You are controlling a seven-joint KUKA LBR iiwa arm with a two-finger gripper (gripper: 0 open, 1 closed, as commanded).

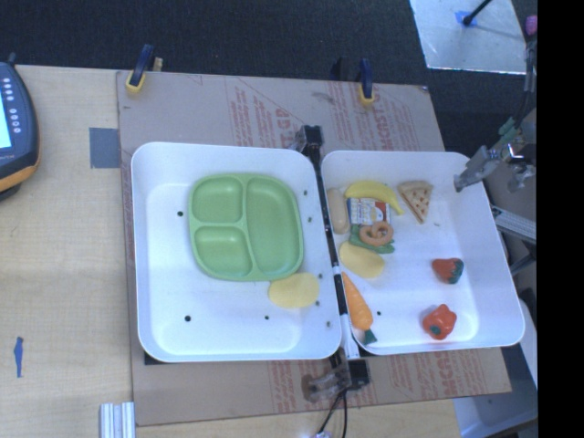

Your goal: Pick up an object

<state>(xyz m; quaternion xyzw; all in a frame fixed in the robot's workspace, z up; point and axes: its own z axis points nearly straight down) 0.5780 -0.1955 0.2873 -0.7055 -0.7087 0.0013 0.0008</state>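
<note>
The right bin point(482, 245) holds several toy foods. A banana point(371, 190), a pizza slice point(417, 198), a small carton point(369, 212) and a pretzel point(375, 235) cluster at its upper left. A pale bun point(338, 210) lies along the left wall, with a yellow piece point(361, 262) and a carrot point(359, 306) below it. A strawberry point(447, 269) and a red pepper point(439, 321) lie toward the lower right. My gripper point(476, 168) hangs at this bin's upper right corner, apart from all of them and with nothing seen in it.
The left bin point(160, 245) bears a green divided plate point(246, 226) and a yellow piece point(293, 291) just below it. Clamps point(139, 71) hold the cardboard base at the back. A handheld pendant point(14, 126) lies at the far left.
</note>
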